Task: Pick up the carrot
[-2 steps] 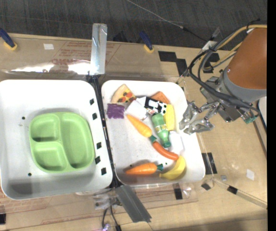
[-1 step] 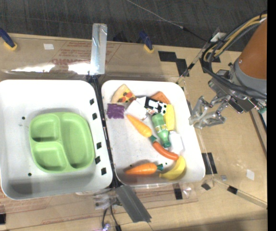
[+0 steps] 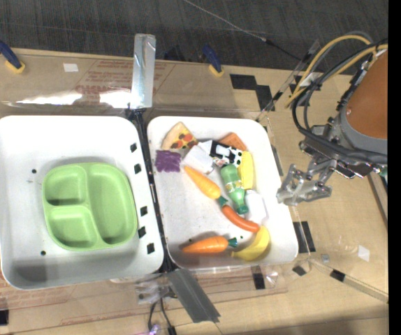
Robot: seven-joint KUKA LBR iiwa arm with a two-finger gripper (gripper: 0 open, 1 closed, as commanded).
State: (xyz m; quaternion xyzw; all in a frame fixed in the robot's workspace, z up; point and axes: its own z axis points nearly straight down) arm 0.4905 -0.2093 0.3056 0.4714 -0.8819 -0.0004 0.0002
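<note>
Gripper [image 3: 300, 189] outside right bin [image 3: 274, 159], over bench.
Jaws parted narrowly, nothing between them, touching nothing. Carrot [image 3: 205, 244] lies at bin's near edge, beside banana [image 3: 255, 245].

An orange carrot [image 3: 205, 244] with a green tip lies flat along the right bin's [image 3: 276, 160] near wall.

The right bin [image 3: 160, 187] is the landmark: a carrot [image 3: 205, 244] lies along its near wall, touching a banana [image 3: 255, 244]; a green bottle [image 3: 232, 184] lies mid-bin; the end effector [image 3: 300, 188] hovers outside its right wall, above the worktop [image 3: 340, 236]; a green divided plate [image 3: 89, 205] sits in the neighbouring left bin [image 3: 5, 187]
</note>
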